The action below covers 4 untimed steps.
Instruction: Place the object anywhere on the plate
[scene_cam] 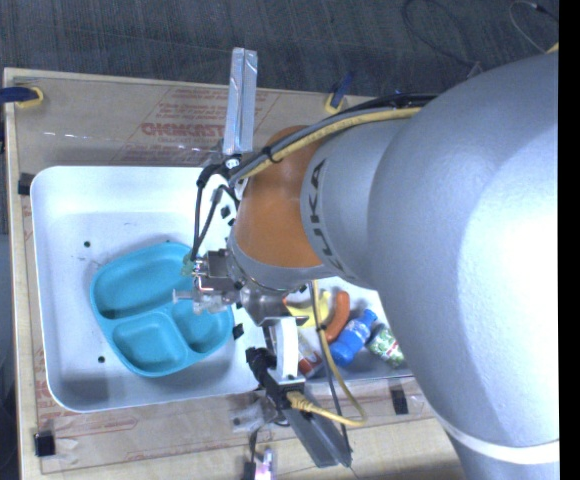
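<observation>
A blue divided plate (142,293) lies in the left white bin (60,228), toward its right side. My gripper (203,286) hangs over the plate's right edge, below the arm's orange band (275,223). A small green speck (188,265) shows at the gripper's left side; what it is cannot be made out. The arm's wrist hides most of the gripper from above.
The grey arm covers nearly all of the right bin. Beside the wrist, an orange item (339,311), a blue bottle (355,336) and a green-and-white item (384,347) lie in that bin. A clamp bar (240,98) stands upright at the back.
</observation>
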Available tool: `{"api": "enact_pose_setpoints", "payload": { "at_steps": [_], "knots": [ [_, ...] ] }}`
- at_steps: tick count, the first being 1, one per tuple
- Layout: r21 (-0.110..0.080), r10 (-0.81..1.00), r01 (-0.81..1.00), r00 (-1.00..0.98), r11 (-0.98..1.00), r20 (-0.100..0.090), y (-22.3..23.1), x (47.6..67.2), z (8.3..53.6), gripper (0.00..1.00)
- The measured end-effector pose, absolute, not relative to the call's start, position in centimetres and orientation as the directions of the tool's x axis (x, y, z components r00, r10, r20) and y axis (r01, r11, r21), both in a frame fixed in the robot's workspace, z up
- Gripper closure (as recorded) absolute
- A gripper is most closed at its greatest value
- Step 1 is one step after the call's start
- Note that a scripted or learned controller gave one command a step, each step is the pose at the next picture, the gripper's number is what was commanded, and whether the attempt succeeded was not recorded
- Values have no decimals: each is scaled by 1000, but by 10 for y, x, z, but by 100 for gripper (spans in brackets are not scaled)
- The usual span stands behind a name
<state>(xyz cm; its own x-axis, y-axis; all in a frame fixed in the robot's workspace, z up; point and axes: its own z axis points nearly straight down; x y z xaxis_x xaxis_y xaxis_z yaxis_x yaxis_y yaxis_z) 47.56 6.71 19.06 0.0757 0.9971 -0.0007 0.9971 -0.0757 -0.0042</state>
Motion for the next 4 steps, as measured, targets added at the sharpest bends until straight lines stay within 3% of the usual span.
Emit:
{"api": "enact_pose_setpoints", "payload": {
  "at_steps": [1, 2, 3, 4],
  "knots": [
    [3, 905, 905, 425, -425, 7, 118, 478, 108, 100],
    [-4, 999, 999, -49, 49, 0, 181, 475, 214, 100],
    [-5, 765, 765, -644, 644, 2, 197, 477, 194, 100],
    [-3, 908, 908, -418, 418, 0, 133, 555, 91, 100]
  ]
}}
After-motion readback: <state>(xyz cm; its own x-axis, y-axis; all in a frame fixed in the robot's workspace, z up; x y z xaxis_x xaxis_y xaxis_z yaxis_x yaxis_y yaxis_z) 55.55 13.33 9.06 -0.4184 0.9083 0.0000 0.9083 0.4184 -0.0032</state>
